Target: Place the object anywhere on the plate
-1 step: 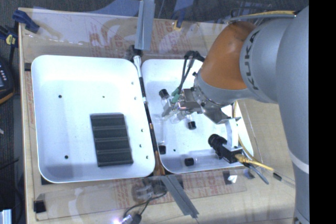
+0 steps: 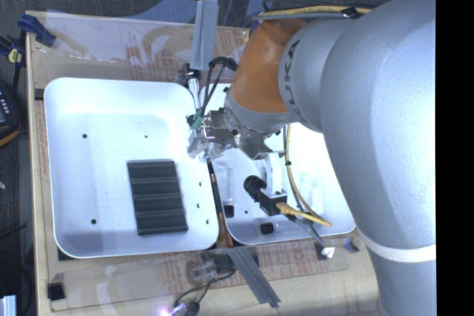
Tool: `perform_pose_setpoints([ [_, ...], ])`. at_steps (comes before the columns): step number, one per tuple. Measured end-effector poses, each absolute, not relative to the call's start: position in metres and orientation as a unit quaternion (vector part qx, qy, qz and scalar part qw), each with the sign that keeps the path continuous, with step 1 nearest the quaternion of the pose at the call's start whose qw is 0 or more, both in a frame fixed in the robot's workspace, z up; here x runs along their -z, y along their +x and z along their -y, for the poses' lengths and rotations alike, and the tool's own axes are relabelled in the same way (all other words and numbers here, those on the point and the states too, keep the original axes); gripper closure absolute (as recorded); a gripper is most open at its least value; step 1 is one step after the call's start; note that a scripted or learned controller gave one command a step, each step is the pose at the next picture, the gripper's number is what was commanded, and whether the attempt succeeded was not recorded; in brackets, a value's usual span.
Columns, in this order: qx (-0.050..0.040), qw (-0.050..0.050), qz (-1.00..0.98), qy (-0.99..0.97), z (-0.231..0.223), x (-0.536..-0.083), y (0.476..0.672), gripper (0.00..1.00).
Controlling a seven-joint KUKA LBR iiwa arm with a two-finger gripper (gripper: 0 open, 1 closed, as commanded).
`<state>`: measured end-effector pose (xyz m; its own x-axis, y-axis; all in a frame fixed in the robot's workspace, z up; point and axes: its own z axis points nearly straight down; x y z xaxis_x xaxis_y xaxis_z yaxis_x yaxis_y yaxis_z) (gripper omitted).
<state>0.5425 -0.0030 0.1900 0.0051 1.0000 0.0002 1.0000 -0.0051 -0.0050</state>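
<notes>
A dark grey ribbed rectangular plate point(image 2: 156, 196) lies flat in the left white bin point(image 2: 74, 107), toward its front right. My gripper point(image 2: 201, 137) hangs over the rim between the two bins, up and to the right of the plate and apart from it. The big grey arm with its orange band point(image 2: 259, 78) hides most of the right bin point(image 2: 326, 226). A small black thing point(image 2: 266, 229) lies near the front edge of the right bin. I see nothing clearly held at the gripper.
The left bin's floor has a few small dark dots point(image 2: 84, 136) around the plate. A metal bar point(image 2: 205, 29) stands behind the bins, and another bar point(image 2: 255, 277) lies on the bench in front.
</notes>
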Motion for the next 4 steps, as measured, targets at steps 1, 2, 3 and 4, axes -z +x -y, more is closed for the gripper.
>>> perform_pose_setpoints([
  [1,-0.0031,0.003,0.563,-0.827,-0.061,-0.190,0.478,1.00],
  [2,-0.0031,0.002,0.499,-0.867,-0.159,-0.165,0.475,1.00],
  [3,-0.0021,0.002,0.530,-0.848,-0.094,-0.203,0.505,1.00],
  [4,-0.0023,0.002,0.502,-0.865,-0.028,-0.190,0.530,1.00],
])
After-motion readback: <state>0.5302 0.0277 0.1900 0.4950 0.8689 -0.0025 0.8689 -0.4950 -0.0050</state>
